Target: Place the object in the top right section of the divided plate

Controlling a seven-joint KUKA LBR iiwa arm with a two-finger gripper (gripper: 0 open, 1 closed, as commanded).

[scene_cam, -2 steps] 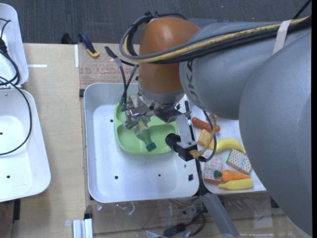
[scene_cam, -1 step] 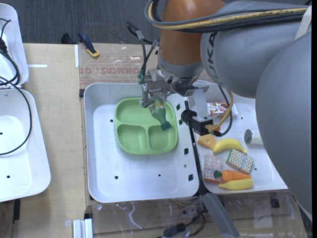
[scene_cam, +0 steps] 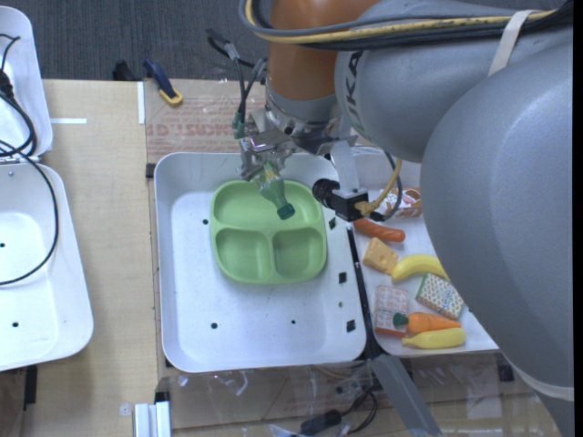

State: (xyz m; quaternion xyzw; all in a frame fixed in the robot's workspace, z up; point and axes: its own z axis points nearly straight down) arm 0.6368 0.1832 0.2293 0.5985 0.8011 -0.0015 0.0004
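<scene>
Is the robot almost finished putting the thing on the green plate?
Nearly, it seems. Done: the arm has reached the green plate in the left bin. In hand: the gripper hangs over the plate's big top section, a small green object just below it; whether it is gripped is unclear. Left: getting it settled in the top right section and pulling away.

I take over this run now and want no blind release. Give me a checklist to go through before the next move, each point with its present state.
1. Green divided plate lies flat inside the left white bin: ok.
2. Pincer hangs over the plate's large upper section: ok.
3. A pale green object with a dark green end sits below the pincer: ok.
4. Object truly clamped in the pincer: cannot tell.
5. Object over the top right section: cannot tell, the view is slanted.
6. Toy foods lie apart in the right bin, off the plate: ok.
</scene>
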